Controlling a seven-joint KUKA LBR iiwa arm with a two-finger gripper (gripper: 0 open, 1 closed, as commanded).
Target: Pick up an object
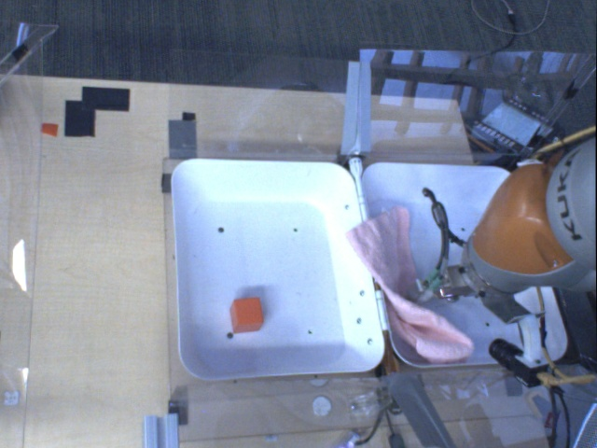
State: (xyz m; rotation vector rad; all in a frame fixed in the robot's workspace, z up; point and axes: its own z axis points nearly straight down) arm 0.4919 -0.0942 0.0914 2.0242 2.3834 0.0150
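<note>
A small orange block is seen lying flat in the left bin, near its front. A pink cloth is draped over the wall between the two bins and lies mostly in the right bin. The gripper is lowered beside the cloth, and how it is set cannot be told.

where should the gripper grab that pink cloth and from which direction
Probably the pink cloth at its bunched lower end lying in the right bin, coming straight down from above. There the fabric sits heaped and offers a fold to pinch, while its upper part drapes flat over the divider beside the left bin.
</note>
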